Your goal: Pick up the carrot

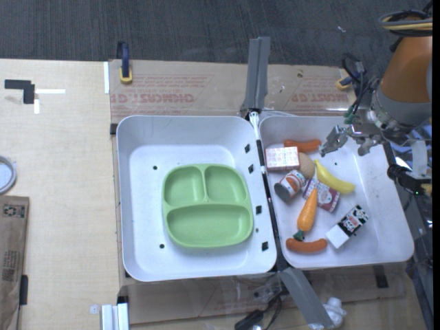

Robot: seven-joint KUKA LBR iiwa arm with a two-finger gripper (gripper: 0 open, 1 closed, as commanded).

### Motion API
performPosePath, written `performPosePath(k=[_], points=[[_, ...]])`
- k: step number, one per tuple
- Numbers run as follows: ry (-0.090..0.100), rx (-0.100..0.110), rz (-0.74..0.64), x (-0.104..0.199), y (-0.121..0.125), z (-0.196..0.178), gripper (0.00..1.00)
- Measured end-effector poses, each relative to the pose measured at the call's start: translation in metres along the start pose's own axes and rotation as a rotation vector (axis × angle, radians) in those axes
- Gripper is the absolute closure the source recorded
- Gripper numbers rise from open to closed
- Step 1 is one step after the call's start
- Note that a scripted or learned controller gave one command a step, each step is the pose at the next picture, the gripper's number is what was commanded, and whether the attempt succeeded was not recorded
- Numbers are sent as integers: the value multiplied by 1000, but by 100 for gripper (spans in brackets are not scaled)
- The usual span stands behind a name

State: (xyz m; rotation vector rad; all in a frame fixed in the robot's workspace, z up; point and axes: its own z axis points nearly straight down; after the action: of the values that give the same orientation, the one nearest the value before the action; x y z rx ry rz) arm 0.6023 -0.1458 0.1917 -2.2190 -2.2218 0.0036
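Observation:
The carrot (308, 210) is an orange tapered piece lying in the right bin (385, 246), thick end toward the front, between a small can and a red packet. My gripper (347, 146) hovers over the back part of that bin, up and to the right of the carrot and well apart from it. Its fingers (331, 144) are spread open with nothing between them.
Around the carrot lie a banana (334, 178), a can (291, 183), a red packet (328, 196), a pink box (282, 158), a sausage (306, 245), a black-and-white carton (348, 225) and an orange stick (303, 145). The left bin (137, 253) holds a green divided plate (206, 205).

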Motion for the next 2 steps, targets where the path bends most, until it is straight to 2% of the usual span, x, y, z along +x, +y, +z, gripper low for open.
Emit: performPosePath(k=[1,2], points=[[1,1,-45,38,-51,67,0],[-2,-18,-35,34,-70,93,0]])
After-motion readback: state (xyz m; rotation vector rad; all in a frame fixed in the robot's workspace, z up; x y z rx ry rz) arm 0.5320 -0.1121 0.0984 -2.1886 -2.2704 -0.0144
